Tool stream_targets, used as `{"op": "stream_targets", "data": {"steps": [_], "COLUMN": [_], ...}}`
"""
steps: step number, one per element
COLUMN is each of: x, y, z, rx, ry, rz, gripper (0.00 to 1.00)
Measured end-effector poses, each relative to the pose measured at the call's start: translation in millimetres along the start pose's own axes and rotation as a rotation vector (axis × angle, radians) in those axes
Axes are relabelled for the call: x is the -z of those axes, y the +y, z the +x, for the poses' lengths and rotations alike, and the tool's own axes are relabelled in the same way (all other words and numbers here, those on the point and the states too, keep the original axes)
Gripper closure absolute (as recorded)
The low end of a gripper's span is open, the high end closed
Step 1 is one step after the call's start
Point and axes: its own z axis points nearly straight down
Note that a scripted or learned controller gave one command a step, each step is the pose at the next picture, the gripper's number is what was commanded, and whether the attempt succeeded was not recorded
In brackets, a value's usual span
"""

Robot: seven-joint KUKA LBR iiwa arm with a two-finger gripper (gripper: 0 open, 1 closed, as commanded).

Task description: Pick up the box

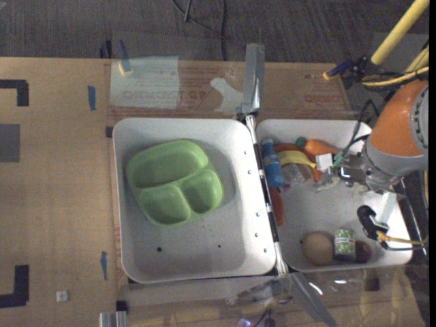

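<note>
Arm: the grey arm with the orange band (402, 125) reaches in from 3 o'clock and hangs over the right bin's 2 o'clock part.
Gripper: the gripper (335, 171) points toward 9 o'clock, near the cluster of things at the bin's upper left; whether it is parted or closed I cannot tell, and nothing can be seen held in it.
Box: the small green-and-white printed box (345, 243) sits at the 6 o'clock edge of the right bin, between a round tan ball and a small dark lump, touching or just beside both, well apart from the gripper.
Right bin: the shallow white plastic bin on the right (306, 213) carries all the small things.
Ball: the round tan ball (317, 248) lies at 9 o'clock of the box.
Dark lump: the small dark lump (363, 251) lies at 3 o'clock of the box; too small to identify.
Upper-left cluster: a blue plastic bottle (272, 163), a yellow banana-shaped toy (294, 158) and an orange carrot-shaped toy (317, 146) crowd the bin's 10 o'clock corner.
Left bin: the shallow white plastic bin on the left (136, 251) holds a green three-compartment plastic tray (174, 180), lying flat toward 11 o'clock.
Tabletop: the brown wooden tabletop (54, 203) bears both bins side by side.
</note>
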Motion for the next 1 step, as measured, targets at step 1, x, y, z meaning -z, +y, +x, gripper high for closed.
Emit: {"op": "stream_targets", "data": {"steps": [1], "x": [31.9], "y": [78.0], "z": [38.5], "rx": [-0.178], "ry": [-0.004], "rz": [0.010], "gripper": [0.00]}}
